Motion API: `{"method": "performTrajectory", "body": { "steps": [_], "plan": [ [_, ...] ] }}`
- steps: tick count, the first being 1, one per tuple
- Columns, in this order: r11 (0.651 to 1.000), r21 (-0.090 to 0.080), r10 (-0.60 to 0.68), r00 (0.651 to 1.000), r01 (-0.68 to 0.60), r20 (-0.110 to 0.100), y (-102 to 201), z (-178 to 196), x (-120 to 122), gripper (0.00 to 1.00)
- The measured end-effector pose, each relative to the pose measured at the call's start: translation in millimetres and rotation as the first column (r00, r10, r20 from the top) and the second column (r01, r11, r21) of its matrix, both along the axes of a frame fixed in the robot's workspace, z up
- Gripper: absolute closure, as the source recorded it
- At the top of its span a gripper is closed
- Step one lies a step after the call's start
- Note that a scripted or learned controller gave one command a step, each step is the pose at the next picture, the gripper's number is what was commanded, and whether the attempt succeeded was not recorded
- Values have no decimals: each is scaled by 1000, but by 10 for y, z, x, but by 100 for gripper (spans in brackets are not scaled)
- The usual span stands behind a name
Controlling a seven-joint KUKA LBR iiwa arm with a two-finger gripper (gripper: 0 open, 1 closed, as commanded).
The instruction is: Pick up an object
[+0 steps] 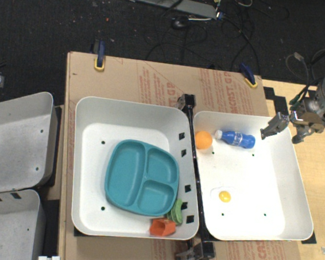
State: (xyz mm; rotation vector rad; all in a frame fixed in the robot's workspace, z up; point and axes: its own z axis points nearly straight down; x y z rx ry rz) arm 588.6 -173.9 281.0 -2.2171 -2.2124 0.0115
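My gripper [286,130] hangs over the far right rim of the right bin [256,223], fingers spread open with nothing between them. A small blue bottle with a white cap [235,139] lies on its side just left of the gripper, at the back of that bin. An orange ball [203,140] rests next to the bottle, near the divider. A small yellow object [224,196] lies in the middle of the right bin. The left bin [93,125] holds a teal divided plate [142,177], with an orange piece [162,227] and a green piece [175,214] at its near corner.
The bins sit side by side on a cardboard sheet [156,80] clamped at the back. Two spare white bins [12,134] lie off the bench at the left. Cables run across the dark floor behind.
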Motion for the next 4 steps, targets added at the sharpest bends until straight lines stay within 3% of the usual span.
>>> {"method": "performTrajectory", "body": {
  "steps": [1, 4],
  "plan": [
    [1000, -2, 3, 1000, -3, 12, 6, 74, 19, 0],
    [1000, -2, 3, 1000, -3, 12, 56, -1744, 134, 0]
  ]
}}
